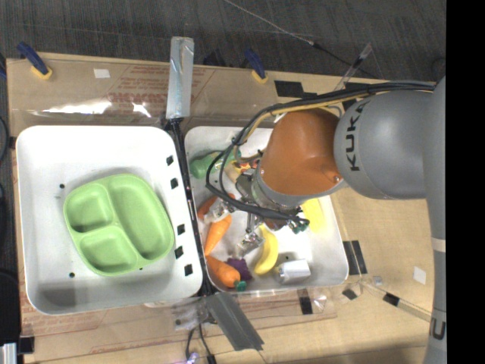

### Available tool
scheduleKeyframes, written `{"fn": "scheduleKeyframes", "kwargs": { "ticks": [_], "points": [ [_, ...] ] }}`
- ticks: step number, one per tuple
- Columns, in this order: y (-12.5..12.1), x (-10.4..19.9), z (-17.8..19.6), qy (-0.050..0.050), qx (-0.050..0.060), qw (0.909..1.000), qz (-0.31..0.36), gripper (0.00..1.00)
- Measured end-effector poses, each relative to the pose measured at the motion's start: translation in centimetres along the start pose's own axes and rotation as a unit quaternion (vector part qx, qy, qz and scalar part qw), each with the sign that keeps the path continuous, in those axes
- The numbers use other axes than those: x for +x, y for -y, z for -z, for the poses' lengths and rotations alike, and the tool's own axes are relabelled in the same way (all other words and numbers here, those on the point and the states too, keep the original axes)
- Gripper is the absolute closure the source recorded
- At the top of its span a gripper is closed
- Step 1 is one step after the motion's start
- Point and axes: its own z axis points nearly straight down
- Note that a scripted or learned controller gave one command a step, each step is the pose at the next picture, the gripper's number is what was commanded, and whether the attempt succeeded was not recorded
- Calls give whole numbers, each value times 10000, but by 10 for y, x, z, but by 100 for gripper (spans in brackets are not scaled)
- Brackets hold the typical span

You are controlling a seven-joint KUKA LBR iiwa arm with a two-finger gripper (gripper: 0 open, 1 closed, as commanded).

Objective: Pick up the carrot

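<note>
Orange carrot (pixel 217 234) lies beside the tool (pixel 250 239); its opening I cannot tell.

The scene is viewed by a single fixed camera set above the bench (pixel 91 89), looking down at a slight slant so that both white bins are taken in side by side, the left bin (pixel 45 158) and the right bin (pixel 333 260). The view is framed fairly closely, with the bins filling most of the picture and a strip of dark floor (pixel 227 6) seen along the top. The arm (pixel 394 142) is seen entering from the right edge, over the right bin.
</note>
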Motion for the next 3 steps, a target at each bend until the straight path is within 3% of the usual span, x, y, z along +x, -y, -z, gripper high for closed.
{"fn": "scheduleKeyframes", "kwargs": {
  "ticks": [1,2,3],
  "points": [
    [-1,6,1,22,23,9470,3212,0],
    [-1,4,11,32,27,9462,3235,100],
    [-49,38,101,20,23,9773,2118,100]
  ]
}}
